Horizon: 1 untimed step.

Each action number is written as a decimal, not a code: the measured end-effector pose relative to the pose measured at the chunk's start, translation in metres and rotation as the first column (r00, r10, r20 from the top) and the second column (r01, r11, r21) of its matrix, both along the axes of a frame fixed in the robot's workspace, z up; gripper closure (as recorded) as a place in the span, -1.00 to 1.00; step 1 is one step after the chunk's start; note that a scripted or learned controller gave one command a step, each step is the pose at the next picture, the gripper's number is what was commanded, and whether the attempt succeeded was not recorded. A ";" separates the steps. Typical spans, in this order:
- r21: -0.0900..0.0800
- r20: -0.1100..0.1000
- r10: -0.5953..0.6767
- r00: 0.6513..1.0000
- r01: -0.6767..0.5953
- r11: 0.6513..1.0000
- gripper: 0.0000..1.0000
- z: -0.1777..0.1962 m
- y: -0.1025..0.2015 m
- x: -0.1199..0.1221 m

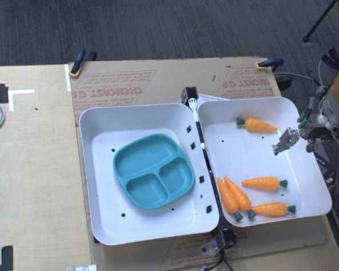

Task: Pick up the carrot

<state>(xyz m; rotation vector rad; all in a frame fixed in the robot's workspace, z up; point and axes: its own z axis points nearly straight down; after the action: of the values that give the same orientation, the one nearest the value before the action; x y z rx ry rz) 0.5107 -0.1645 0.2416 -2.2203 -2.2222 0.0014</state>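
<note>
**Open claw above the right bin**

The gripper point(294, 140) hangs released, fingers spread and holding nothing, over the right bin point(264, 209). Five carrots lie there; the nearest carrot point(257, 125) rests just to the gripper's left.

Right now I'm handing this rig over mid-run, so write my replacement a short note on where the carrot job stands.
Gripper: at the right edge of the right bin, nothing between its fingers; whether they are open or shut is not clear.
Carrots, all in the right bin: one at the top, nearest the gripper; one mid-right; one along the bottom; a pair lying side by side against the left wall.
Left bin: holds a blue divided plate, no carrots.
Done: no carrot lifted.
Left: grasp one carrot and raise it.
</note>
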 end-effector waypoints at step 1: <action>-0.001 0.009 -0.001 1.000 0.001 1.000 -1.00 -0.147 0.012 -0.031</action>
<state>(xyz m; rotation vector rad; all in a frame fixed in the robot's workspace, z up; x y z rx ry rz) 0.4800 -0.1524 0.0949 -2.2263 -2.2261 -0.0070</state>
